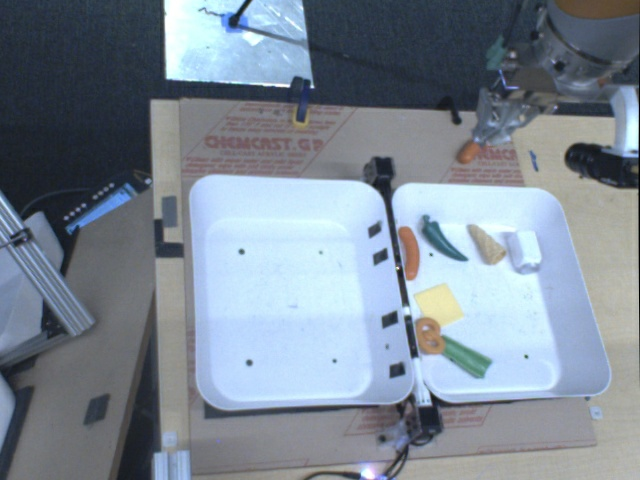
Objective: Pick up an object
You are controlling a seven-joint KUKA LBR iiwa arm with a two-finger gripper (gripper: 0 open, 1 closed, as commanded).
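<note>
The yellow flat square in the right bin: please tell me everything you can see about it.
The yellow flat square piece looks like a thin slice of toy cheese, smooth and matte. It lies flat on the floor of the right white bin, turned slightly askew, near the divider side. Its lower left corner touches or overlaps the small orange ring-shaped piece; nothing else touches it.

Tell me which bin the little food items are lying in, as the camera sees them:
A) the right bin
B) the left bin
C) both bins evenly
A: the yellow square, the green pepper and the rest all lie in the right bin, nearest the tool.
</note>
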